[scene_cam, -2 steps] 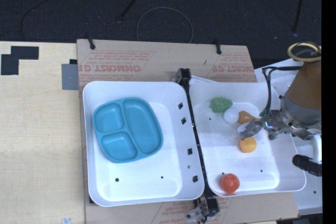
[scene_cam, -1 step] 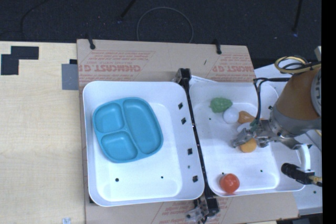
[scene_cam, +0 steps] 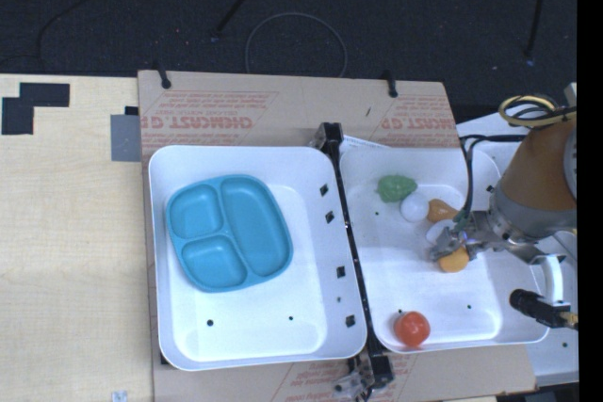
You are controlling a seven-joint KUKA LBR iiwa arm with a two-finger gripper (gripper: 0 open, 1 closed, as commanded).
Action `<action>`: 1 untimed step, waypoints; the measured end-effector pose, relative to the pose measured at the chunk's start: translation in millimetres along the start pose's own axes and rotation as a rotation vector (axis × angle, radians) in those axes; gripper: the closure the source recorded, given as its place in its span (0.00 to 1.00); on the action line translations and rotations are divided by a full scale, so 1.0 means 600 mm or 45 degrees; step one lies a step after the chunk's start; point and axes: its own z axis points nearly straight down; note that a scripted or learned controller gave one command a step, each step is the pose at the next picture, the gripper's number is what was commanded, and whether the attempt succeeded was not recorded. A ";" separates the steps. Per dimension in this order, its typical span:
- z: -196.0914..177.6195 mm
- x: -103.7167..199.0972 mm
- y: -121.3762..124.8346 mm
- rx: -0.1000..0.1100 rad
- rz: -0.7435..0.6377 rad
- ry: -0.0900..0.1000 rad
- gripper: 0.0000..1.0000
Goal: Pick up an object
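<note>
You are looking down on two white bins, and the right bin [scene_cam: 480, 320] is where your arm is working. Use the small orange-yellow object [scene_cam: 454, 261] as your landmark: it is lying near the middle of that bin, toward its right side, and the gripper [scene_cam: 447, 245] is sitting right against it, just up and to the left. Whether it is pinching, spread or pressed together you cannot tell, because the tool is small and dark and blurs into the object. So do not count this as a grasp; nothing is showing between the jaws.

Up and slightly left of the landmark, an orange piece [scene_cam: 440, 210] is resting beside a white ball [scene_cam: 414, 208], the two touching or nearly so. Further up-left of them a green lumpy item [scene_cam: 396, 188] is lying near the bin's far wall. Well below and left of the landmark, a red tomato-like ball [scene_cam: 412, 328] is sitting against the near rim, probably rolled there because the bin floor slopes up at the edge.

Across the divider, the left bin [scene_cam: 179, 315] is holding a blue compartment tray [scene_cam: 228, 232], lying flat and well apart from everything you are reaching for.

The arm is reaching in low from the right, likely because the landmark is the nearest target and stands apart from the cluster.
</note>
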 end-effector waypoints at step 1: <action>-0.100 -0.011 -0.009 -0.010 0.003 -0.004 1.00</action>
